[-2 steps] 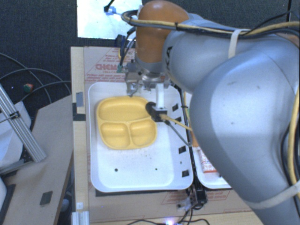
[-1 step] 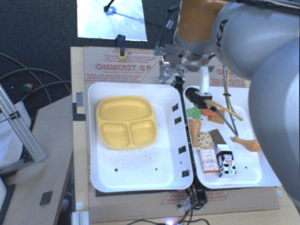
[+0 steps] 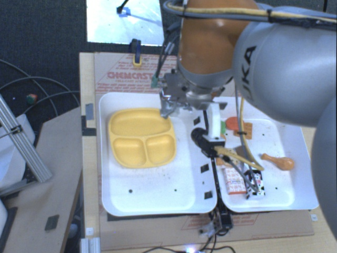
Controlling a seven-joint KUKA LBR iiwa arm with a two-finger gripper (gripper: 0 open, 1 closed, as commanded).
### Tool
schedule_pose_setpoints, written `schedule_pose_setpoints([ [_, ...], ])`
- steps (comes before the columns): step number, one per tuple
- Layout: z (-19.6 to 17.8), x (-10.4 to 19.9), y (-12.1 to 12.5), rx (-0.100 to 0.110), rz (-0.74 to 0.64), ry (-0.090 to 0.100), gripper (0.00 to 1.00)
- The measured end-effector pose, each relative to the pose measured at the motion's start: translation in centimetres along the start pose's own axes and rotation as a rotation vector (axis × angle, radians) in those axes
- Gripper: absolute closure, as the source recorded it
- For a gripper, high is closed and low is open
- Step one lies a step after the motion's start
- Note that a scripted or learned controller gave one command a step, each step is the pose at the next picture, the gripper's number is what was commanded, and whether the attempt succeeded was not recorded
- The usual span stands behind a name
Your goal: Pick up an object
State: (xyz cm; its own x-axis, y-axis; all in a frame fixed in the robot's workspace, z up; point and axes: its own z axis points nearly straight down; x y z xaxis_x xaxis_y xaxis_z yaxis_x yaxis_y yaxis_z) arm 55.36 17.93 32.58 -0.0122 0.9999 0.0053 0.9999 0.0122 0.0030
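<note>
A yellow plate (image 3: 142,138) with three compartments lies in the left bin (image 3: 152,196), toward its back. My gripper (image 3: 166,108) hangs at the plate's back right corner, just over its rim; whether it touches the plate is unclear. Nothing is visibly held. In the right bin (image 3: 295,194) lie an orange piece (image 3: 232,124), a tan drumstick-shaped toy (image 3: 279,162), a small red and white packet (image 3: 234,178) and a small black and white item (image 3: 256,186). The arm hides the back of the right bin.
The ridge between the two bins (image 3: 209,194) runs just right of the gripper. Brown cardboard (image 3: 121,75) lies behind the bins, with a blue and yellow clamp (image 3: 136,52) on it. A grey side table (image 3: 52,157) stands at the left.
</note>
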Motion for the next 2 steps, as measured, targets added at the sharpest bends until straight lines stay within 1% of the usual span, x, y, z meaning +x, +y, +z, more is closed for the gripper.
schedule_pose_setpoints([
  [1,13.5,2.3,9.0,0.000,0.006,-0.005,1.00],
  [2,5.7,5.8,1.2,0.000,0.003,0.000,1.00],
])
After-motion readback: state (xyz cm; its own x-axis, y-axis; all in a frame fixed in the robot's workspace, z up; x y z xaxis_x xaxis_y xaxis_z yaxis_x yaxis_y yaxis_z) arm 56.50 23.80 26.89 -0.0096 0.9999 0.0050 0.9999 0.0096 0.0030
